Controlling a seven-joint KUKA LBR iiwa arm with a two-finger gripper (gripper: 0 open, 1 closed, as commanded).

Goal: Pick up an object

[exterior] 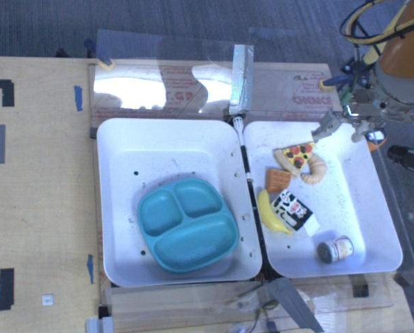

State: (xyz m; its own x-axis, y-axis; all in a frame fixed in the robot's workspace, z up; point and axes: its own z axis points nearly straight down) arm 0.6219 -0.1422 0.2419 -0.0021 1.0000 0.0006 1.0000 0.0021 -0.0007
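Arm cut off at the view's right edge; two-finger gripper (345,127) hangs over the far right corner of the right white bin (373,207), fingers spread apart, nothing between them. Right bin, six items: pizza-slice toy (295,155), tan croissant (315,170), orange waffle square (277,180), yellow banana (269,214), black-and-white packet (293,210), small jar (335,249) on its side near the front edge. Left white bin (116,186): one teal divided plastic tray (186,224).

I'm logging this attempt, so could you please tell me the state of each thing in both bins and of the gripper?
Gripper: open, above the right bin's far edge, holding nothing.
Blue divided plate: upright in the left bin.
Toy pizza slice: flat, against the croissant.
Croissant: lying flat.
Waffle piece: lying flat.
Banana: flat, beside the black-and-white packet.
Black-and-white packet: lying flat.
Small can: tipped on its side.
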